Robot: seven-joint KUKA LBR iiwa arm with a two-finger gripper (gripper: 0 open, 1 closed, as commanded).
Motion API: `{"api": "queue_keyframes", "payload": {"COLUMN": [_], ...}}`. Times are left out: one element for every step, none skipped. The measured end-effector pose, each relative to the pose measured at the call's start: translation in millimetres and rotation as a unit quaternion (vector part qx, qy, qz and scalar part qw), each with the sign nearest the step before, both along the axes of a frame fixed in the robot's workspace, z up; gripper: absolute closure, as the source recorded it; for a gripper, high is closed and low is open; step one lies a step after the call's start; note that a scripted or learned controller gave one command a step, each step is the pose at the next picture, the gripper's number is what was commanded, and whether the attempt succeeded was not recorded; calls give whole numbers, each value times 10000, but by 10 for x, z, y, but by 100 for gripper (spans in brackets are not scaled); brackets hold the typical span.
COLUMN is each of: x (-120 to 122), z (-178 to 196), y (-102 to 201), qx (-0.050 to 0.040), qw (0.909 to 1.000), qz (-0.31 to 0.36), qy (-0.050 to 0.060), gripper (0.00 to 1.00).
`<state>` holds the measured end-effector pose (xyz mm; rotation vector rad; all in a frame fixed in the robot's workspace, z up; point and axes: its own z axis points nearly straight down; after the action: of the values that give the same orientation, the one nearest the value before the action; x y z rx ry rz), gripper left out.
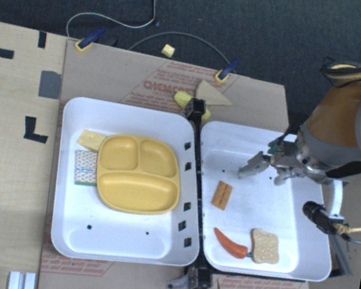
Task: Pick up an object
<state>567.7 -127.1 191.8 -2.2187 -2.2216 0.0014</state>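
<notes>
Cardboard sheet (177, 85): brown, printed in red, lying under both bins at centre frame; clamped at its upper edge by two clips.

Left bin (65, 176): shallow, white, left of centre.

Right bin (304, 264): shallow, white, right of centre, its left wall touching the left bin along a dark seam.

Arm (347, 113): grey with an orange band, entering from the upper right of the frame and reaching over the upper part of the right bin.

Yellow tray (140, 175): three compartments, in the middle of the left bin.

Gripper (267, 170): over the upper middle of the right bin, its two fingers spread wide apart with nothing between them; one finger points lower left, the other sits further right.

Toast slice (265, 246): tan, in the lower right of the right bin.

Red pepper (230, 244): lower middle of the right bin, its green stem end touching or just beside the toast slice.

Patterned sponge (85, 166): against the left edge of the yellow tray.

Yellow wedge (90, 140): upper left of the left bin, partly under the tray's rim.

Orange-brown bar (222, 195): middle left of the right bin, below and left of the gripper, apart from it.

Small yellow block (168, 50): on the dark floor at upper centre.
</notes>
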Motion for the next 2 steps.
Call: {"api": "queue_keyframes", "payload": {"x": [53, 63], "z": [-1095, -937], "y": [287, 273], "qx": [-16, -10], "qw": [10000, 10000], "qz": [7, -3], "qy": [-12, -17], "gripper": [0, 100]}}
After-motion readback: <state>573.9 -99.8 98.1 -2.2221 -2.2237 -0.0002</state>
